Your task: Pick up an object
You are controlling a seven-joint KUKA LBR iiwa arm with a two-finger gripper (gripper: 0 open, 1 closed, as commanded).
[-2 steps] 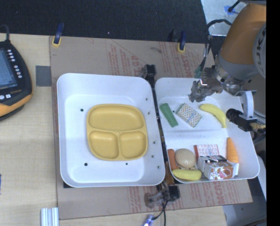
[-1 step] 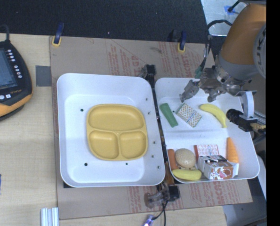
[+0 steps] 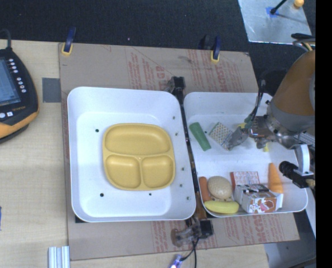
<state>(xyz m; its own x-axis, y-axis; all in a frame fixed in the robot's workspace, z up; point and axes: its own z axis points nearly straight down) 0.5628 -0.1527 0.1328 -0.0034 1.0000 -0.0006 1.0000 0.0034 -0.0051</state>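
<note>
The two bins, left (image 3: pixel 79 149) and right (image 3: pixel 221 102), look like smooth, slightly glossy white plastic. The yellow divided tray (image 3: pixel 139 155) in the left one is matt plastic. Both rest on rough brown cardboard (image 3: pixel 132 66) over a pale wood-grain bench (image 3: pixel 20 188).

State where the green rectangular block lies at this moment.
The green rectangular block lies in the right white bin, near that bin's left wall, just left of the small patterned packet and above the beige round potato-like object.
</note>
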